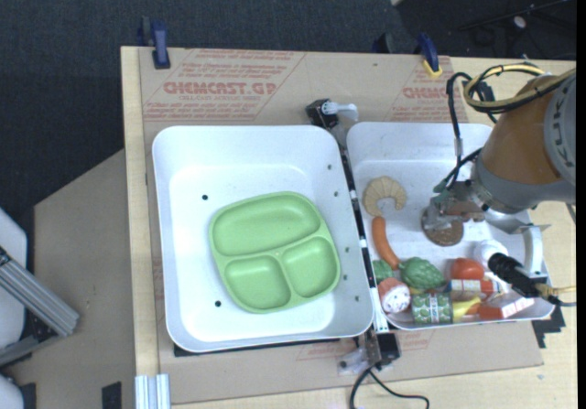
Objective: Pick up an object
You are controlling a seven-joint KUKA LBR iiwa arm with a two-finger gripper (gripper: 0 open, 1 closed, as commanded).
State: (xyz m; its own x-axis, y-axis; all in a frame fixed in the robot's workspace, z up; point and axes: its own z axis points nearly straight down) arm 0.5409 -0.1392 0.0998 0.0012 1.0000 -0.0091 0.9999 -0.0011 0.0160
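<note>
My gripper hangs low in the right bin, just above a round brown disc-shaped thing that lies on the bin floor. Left of it lies a tan croissant. An orange carrot-like stick lies by the bin's left wall. Along the front edge sit a green broccoli piece, a red tomato-like piece, a red-and-white round thing and a green can-like thing. Nothing is seen lifted off the floor.
The left bin holds a green divided plate. The grey arm with its orange band reaches in from the right over the right bin's far corner. A red-and-yellow piece lies at the front right corner.
</note>
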